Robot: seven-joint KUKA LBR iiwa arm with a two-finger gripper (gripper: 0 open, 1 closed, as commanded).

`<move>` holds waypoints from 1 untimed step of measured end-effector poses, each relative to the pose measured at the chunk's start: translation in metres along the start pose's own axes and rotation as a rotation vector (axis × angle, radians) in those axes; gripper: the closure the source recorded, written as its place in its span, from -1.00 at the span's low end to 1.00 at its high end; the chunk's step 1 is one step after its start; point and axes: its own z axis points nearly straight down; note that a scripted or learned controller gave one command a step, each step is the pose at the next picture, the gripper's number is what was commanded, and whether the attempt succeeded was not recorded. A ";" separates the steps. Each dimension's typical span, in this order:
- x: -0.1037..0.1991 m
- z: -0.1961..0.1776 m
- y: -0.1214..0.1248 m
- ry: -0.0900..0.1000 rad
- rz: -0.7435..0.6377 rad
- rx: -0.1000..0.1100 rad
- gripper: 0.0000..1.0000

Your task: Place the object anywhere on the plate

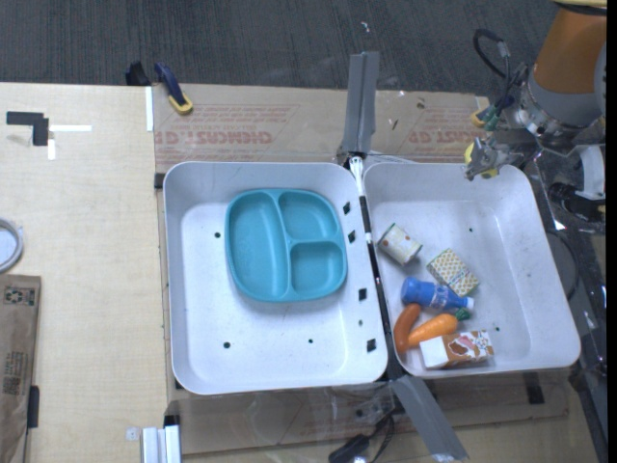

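Note:
A teal plate [285, 244] with three compartments lies in the left bin [193, 287]. The right bin [521, 249] holds several small items: a white and brown can [398, 244] on its side, a checkered yellow packet [453, 272], a blue bottle [434, 295], an orange carrot [431, 328] beside a red-orange piece [406, 325], and a small carton [461, 349]. My gripper [484, 158] hangs over the far right corner of the right bin, well apart from all the items. Its fingers are too small and dark to read.
The grey arm with its orange band [569, 46] reaches in at the upper right, with cables [496, 51] beside it. A grey divider post [361, 104] stands between the bins at the back. Tape roll [8, 247] and paper bag [17, 345] lie far left.

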 end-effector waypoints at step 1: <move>0.075 0.025 -0.025 0.001 -0.188 0.002 1.00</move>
